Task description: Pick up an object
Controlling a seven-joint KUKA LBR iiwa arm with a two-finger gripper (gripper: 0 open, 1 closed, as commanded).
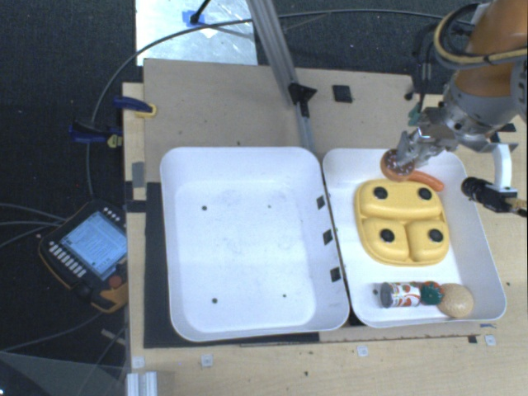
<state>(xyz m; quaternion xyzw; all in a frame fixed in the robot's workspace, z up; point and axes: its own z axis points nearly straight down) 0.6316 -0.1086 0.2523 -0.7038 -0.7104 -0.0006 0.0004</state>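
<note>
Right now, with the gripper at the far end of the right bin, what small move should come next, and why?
Probably a short descent. The gripper sits over a small brown round thing beside the carrot in the right bin, and nothing is visibly held between its fingers.

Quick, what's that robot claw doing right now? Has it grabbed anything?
Gripper: down at the far end of the right bin, just above a small brown round object; whether it is open, closed or holding anything cannot be told.
</note>
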